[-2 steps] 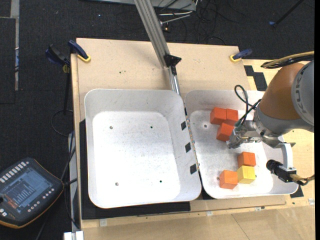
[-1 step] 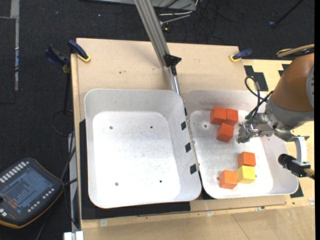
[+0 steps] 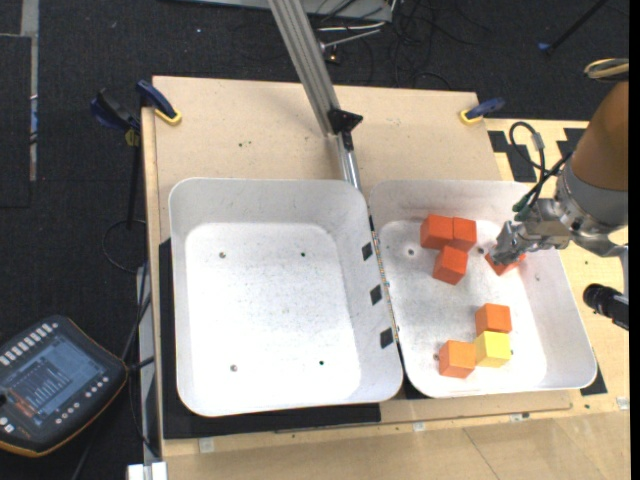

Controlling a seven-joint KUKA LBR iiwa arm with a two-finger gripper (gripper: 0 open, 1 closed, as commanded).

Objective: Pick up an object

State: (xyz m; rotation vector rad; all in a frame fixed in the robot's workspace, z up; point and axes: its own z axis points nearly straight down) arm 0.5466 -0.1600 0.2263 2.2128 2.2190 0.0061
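Red block directly under gripper, right bin

Even bright overhead light; soft shadows; slightly grainy

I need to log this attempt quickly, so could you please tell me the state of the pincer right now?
Pincer: low in the right bin, at a red block; open or shut, holding or not, cannot be told.
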